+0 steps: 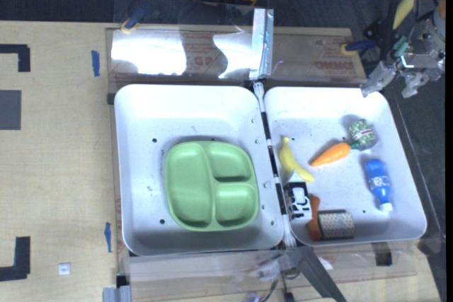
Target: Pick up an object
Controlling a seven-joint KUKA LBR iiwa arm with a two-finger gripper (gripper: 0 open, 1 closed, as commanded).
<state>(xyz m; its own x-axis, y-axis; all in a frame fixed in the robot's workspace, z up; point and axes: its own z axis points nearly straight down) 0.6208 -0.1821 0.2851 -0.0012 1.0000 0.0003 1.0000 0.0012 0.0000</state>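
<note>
Spread apart and grasping nothing, the gripper (398,83) hangs at the right bin's (407,219) far right corner. Inside that bin lie a carrot (330,154), banana (291,160), blue bottle (379,182) and green ball (360,134). A green divided plate (211,184) sits in the left bin (134,124).

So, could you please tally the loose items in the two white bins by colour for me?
Green: 2, the divided green plastic plate and the small round green patterned ball
Yellow: 1, the yellow toy banana
Orange: 1, the orange toy carrot
Blue: 1, the blue plastic bottle
Black and white: 1, the black-and-white block
Brown: 1, the brown mesh-sided cylinder
Total: 7
</note>
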